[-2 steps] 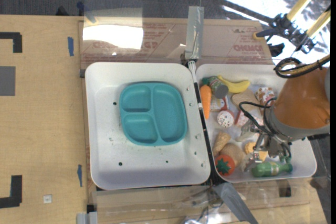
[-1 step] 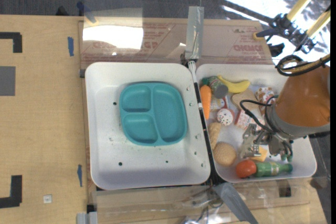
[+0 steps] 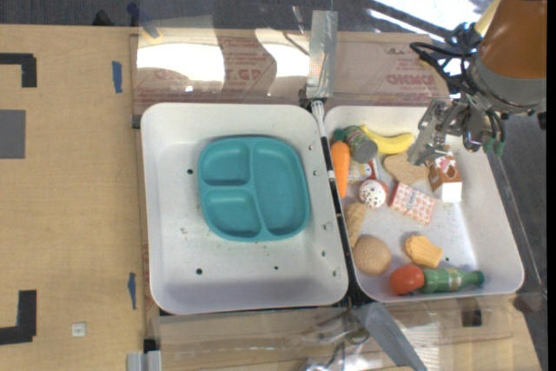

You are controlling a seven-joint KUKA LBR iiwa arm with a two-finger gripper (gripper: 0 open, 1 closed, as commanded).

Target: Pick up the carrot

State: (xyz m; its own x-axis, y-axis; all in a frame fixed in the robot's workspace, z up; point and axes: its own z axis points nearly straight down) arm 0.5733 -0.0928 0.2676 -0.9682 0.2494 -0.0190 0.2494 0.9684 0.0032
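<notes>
1. Near edge of the right bin (image 3: 508, 269): a red tomato (image 3: 406, 279) lies touching a green bottle (image 3: 452, 278). Just behind them sit a round bread roll (image 3: 373, 254) and a yellow corn piece (image 3: 424, 251).
2. Middle of the right bin: a pink checkered block (image 3: 412, 203) lies beside a white ball with red dots (image 3: 373, 194). A small red and white carton (image 3: 446, 178) stands to their right.
3. The carrot (image 3: 340, 168) lies lengthwise against the left wall of the right bin, orange body toward the near side, green top toward the far side. Nothing grips it.
4. Far part of the right bin: a yellow banana (image 3: 390, 139) lies behind a tan cookie (image 3: 403, 168).
5. The left bin (image 3: 165, 187) holds a teal divided plate (image 3: 254, 188) at its centre.
6. The gripper (image 3: 432, 143) hangs over the far right part of the right bin, well apart from the carrot. Whether the fingers are open or closed cannot be told; nothing is visible between them.
7. Both bins rest on the bench (image 3: 61, 213).
</notes>
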